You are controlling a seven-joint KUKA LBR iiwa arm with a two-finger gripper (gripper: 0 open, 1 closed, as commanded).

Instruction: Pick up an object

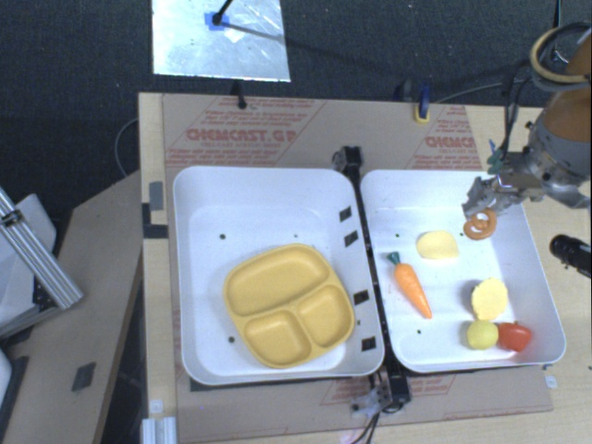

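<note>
My gripper (487, 204) hangs over the far right part of the right bin (388, 202). A small orange-brown ring (479, 226) sits right at its fingertips, its top edge pinched between them. Lower in the same bin lie a pale yellow lump (437, 244), a carrot (410, 286), a yellow chunk (490, 298), a yellow-green ball (481, 335) and a red tomato-like piece (514, 337). The grey arm reaches in from the right edge.
The left bin (208, 211) holds a yellow three-compartment plate (289, 303). A black divider with clips (363, 257) runs between the bins. A silver sheet (220, 26) lies beyond the bench. Cables trail near the arm at the upper right.
</note>
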